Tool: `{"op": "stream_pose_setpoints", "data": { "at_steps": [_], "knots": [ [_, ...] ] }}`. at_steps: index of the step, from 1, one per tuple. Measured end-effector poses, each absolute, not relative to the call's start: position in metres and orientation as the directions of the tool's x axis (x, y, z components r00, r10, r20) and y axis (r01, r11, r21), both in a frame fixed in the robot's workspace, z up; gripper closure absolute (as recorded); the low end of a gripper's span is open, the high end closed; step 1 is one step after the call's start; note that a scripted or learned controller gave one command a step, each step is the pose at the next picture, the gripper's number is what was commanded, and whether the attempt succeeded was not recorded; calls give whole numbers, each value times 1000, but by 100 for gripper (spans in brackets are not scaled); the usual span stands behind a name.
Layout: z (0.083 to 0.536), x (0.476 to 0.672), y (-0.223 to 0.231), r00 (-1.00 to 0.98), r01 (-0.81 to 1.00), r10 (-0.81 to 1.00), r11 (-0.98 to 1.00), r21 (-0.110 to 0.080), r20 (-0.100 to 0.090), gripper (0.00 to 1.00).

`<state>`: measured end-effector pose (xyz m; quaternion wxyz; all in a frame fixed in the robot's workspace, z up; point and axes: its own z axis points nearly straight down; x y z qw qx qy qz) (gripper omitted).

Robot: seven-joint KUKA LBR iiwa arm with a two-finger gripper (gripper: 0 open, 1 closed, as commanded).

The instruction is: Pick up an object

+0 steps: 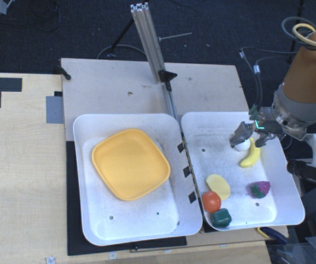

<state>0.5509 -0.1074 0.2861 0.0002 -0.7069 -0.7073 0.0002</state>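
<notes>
Two shallow white bins sit side by side on your bench, with dark floor behind them. Your left bin [86, 213] holds a yellow plate [131, 163], lying flat near its middle. Your right bin [289, 208] holds the small pieces: a banana [250, 157] toward the far right, a pale yellow piece [218, 185] near the middle, a tomato [211, 202] and a dark green piece [221, 218] touching each other at the near left corner, and a purple piece [260, 188] apart on the right. Your gripper [249, 138] hangs low over the banana's upper end. Its jaws look spread, with something small and white between them, perhaps a fingertip; you cannot tell whether anything is held.
</notes>
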Motion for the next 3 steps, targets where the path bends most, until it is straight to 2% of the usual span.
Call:
{"op": "stream_pose_setpoints", "data": {
  "at_steps": [1,2,3],
  "knots": [
    [286,551,-107,0,1000,1000,0,-1,0,0],
    [244,551,-110,0,1000,1000,0,-3,0,0],
    [194,560,-107,0,1000,1000,0,-5,0,0]
  ]
}}
